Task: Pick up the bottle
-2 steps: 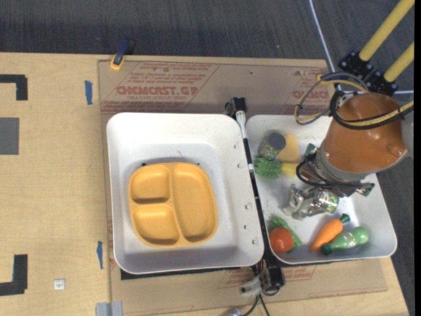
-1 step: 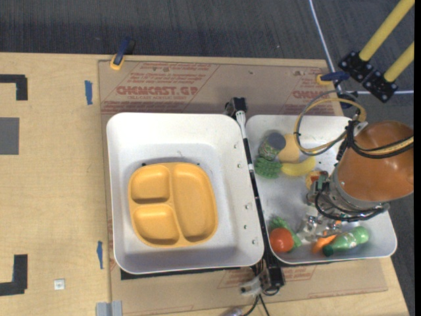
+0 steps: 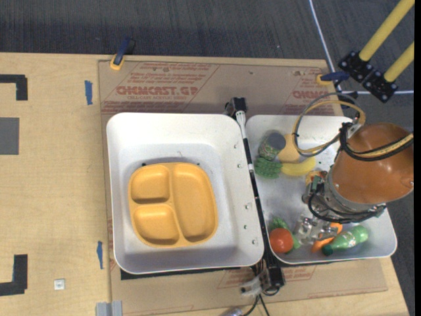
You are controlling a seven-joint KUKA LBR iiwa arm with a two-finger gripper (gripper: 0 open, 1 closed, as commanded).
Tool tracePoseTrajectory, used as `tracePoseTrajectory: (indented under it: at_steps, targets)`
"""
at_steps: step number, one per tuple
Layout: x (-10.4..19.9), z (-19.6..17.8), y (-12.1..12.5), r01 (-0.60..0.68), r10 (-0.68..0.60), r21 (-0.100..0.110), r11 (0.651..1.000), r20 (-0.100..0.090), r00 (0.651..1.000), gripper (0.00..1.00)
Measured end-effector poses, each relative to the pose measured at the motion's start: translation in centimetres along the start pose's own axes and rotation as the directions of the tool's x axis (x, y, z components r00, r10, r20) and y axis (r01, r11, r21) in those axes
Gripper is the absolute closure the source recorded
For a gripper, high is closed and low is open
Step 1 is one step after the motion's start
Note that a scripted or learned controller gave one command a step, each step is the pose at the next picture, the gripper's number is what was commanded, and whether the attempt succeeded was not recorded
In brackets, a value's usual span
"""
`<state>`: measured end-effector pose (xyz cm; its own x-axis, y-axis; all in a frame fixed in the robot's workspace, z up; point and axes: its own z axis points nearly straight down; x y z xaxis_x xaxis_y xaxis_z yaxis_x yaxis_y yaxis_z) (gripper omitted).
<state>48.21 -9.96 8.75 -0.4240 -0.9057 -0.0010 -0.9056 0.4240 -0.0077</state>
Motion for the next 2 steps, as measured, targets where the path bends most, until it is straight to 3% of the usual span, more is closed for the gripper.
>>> tracePoseTrajectory:
  at_steps: [1,2]
  targets:
    - [1.4,-10.6,-0.5,0.534,-0.534,-0.004,0.845,0.005,0.845,1.00]
    - [0.7,0.1,-0.1,0.751,-0.751,-0.006,0.660,0.007,0.660,1.00]
